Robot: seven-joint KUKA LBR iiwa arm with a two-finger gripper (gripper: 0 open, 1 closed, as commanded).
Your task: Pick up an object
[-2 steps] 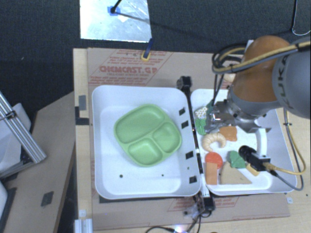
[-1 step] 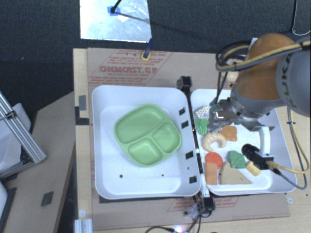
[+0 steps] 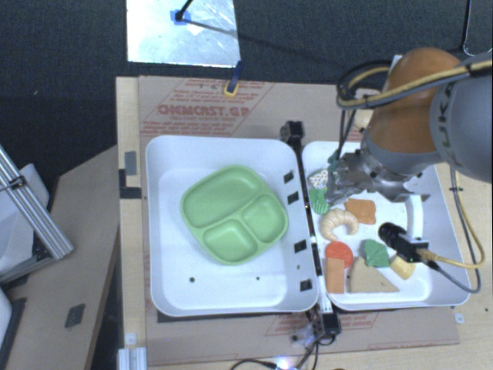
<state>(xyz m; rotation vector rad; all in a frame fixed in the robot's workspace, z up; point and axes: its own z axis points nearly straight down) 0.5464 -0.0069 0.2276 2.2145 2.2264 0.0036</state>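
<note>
In the left bin (image 3: 166,284) a green divided plate (image 3: 234,214) lay near the middle. Across the divider, along the right bin's (image 3: 443,287) left edge, sat a green-and-white piece (image 3: 318,192), a shrimp (image 3: 340,222), a red and orange piece (image 3: 337,264) and a tan wedge (image 3: 373,280). The gripper (image 3: 344,177) hung over the bin's far left corner; whether it was open or closed, I couldn't tell.

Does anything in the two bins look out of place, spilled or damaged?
Nothing stands out. The green divided plate lies flat in the left bin, turned askew to its walls. The toy food pieces lie loosely together in the right bin; none spilled.
</note>
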